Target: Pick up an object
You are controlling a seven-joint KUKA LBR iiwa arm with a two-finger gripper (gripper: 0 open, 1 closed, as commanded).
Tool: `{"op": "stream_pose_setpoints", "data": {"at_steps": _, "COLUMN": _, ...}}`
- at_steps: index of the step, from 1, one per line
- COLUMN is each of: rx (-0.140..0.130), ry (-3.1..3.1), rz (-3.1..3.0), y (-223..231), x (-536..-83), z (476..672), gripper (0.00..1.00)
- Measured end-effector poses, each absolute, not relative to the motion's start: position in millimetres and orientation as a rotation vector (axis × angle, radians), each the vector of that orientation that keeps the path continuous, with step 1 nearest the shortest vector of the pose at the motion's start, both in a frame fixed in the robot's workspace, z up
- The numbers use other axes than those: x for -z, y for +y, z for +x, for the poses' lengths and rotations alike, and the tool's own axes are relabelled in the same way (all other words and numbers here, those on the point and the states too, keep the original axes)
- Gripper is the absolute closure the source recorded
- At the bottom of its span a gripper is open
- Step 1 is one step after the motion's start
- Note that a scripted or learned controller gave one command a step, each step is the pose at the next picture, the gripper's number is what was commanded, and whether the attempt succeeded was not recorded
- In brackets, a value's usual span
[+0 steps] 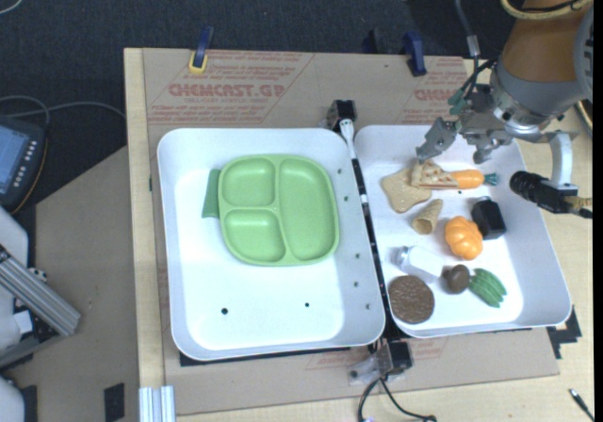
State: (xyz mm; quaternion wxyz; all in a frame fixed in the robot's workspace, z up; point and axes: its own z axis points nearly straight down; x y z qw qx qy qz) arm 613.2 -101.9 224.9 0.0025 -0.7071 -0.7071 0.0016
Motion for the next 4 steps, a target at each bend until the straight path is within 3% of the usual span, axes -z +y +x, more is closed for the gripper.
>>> {"op": "stream_pose_setpoints", "data": {"at_steps": 2, "rx": -0.005, "ry": -2.217, "rz": -2.218, "y": -93.1, "x": -104.0, "z": 606.2, "gripper": 0.00}}
{"op": "stream_pose_setpoints", "data": {"at_steps": 3, "rx": -0.003, "ry": -2.219, "rz": -2.219, "y": -92.3, "x": -83.5, "z": 605.9, "gripper": 0.00}}
{"op": "stream_pose_setpoints", "data": {"at_steps": 4, "rx": 0.000, "ry": -2.220, "rz": -2.222, "y": -92.7, "x": -95.6, "z": 606.7, "gripper": 1.00}}
